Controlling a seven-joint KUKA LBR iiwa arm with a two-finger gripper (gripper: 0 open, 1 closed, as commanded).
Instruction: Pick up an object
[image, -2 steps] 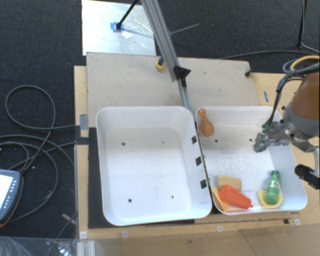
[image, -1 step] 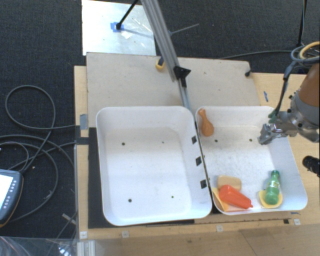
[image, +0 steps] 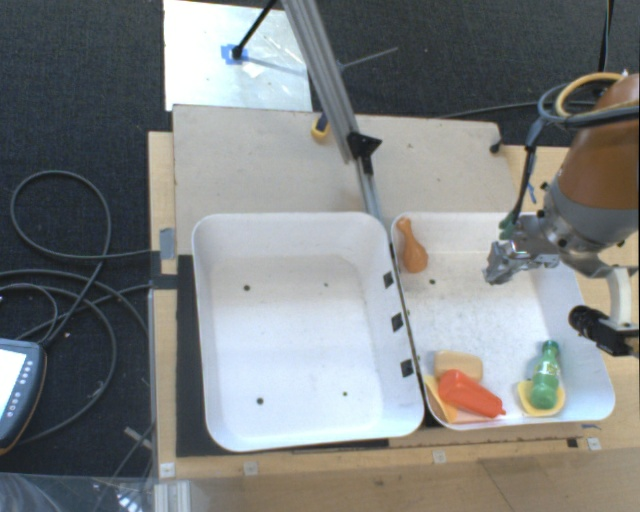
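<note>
Grey metal gripper (image: 503, 262), jaws' spread unreadable, hangs over bare floor in the right white bin (image: 470, 318), so descending here would likely grasp nothing.

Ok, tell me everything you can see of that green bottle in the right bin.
The green bottle is small, looks like glossy plastic, with a narrower neck and cap end pointing toward the bin's far side. It sits at the near right corner of the right bin, its base on a yellow curved piece, possibly a toy banana. Whether it lies flat or leans is unclear. The gripper is apart from it, farther back.
</note>
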